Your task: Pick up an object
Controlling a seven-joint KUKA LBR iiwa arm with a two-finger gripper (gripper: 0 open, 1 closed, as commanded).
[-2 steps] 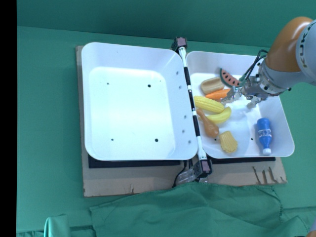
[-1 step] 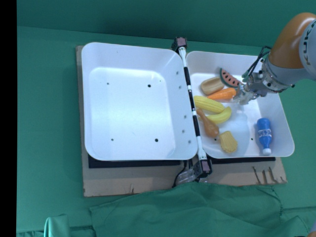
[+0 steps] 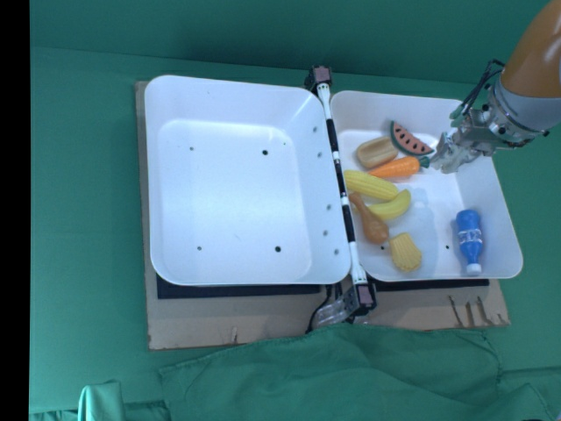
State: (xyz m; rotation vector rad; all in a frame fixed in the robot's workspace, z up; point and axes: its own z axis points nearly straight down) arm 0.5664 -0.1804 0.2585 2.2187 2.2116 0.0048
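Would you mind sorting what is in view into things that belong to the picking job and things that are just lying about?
Belong to the job:
gripper, over the right bin
carrot, nearest the gripper
watermelon slice
bread roll
corn cob
banana
drumstick
blue bottle

Just lying about:
left bin
cardboard sheet
green cloth

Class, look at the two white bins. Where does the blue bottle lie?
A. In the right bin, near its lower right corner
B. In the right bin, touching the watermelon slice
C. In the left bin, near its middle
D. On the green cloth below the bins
A: the blue bottle lies in the right bin, near its lower right corner, well apart from the watermelon slice.
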